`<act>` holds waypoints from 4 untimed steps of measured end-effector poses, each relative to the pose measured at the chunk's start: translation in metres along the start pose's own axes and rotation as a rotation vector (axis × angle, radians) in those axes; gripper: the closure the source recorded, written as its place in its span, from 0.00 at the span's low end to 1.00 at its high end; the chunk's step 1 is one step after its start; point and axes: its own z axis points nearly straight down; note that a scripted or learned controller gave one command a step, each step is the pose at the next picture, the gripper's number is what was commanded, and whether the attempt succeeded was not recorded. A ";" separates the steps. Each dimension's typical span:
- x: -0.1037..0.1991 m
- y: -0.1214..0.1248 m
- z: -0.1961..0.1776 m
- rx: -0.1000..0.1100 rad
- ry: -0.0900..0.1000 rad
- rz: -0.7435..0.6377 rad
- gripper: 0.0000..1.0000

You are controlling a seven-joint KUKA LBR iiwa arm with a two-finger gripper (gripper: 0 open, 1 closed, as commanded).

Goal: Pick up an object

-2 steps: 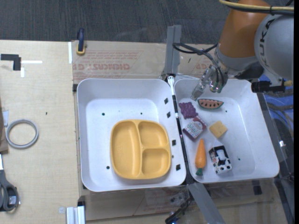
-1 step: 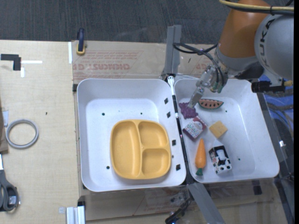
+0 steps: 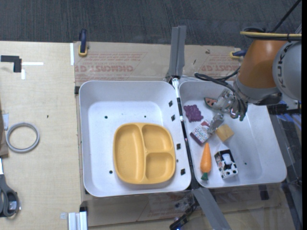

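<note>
Packet [image 3: 200,134] lay in the right bin [image 3: 268,169], just below-left of the gripper [image 3: 217,120], touching a tan block [image 3: 224,132]; its long axis ran diagonally; whether the gripper was open, I could not tell

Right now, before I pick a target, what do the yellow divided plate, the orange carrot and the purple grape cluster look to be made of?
The yellow divided plate looks like moulded plastic: one even colour, rounded compartments, soft matte sheen. The orange carrot with a green tip seems a plastic toy, smooth and uniformly coloured. The purple grape cluster is likely toy plastic or rubber; bumpy and dull, too small to tell.
</note>
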 end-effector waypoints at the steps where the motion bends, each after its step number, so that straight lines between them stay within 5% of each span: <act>1: 0.028 -0.001 0.000 -0.002 -0.001 -0.087 0.00; 2: 0.123 -0.048 -0.002 -0.001 0.001 -0.206 0.00; 3: 0.123 -0.047 -0.002 -0.001 0.001 -0.206 0.00; 4: 0.070 -0.077 0.005 0.001 0.009 0.051 0.00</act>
